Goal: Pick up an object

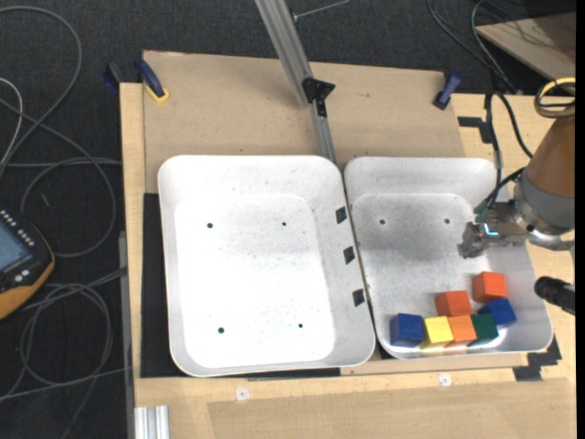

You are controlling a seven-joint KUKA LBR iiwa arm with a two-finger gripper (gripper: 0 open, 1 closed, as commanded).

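Observation:
Several small blocks lie in the near right corner of the right bin (411, 186): an orange block (492, 285), a red-orange block (452, 303), a blue block (407, 327), a yellow block (438, 330), an orange block (462, 328), a green block (483, 326) and a blue block (500, 312). My gripper (477, 240) hangs at the right side of this bin, just behind the orange block and a little above the floor. Nothing shows between its fingers.
The left bin (256, 263) sits beside the right one, with black clips along the shared edge. A metal camera pole (291, 48) slants over the back of the bench. Cables and a handheld pendant (18, 259) lie on the floor to the left.

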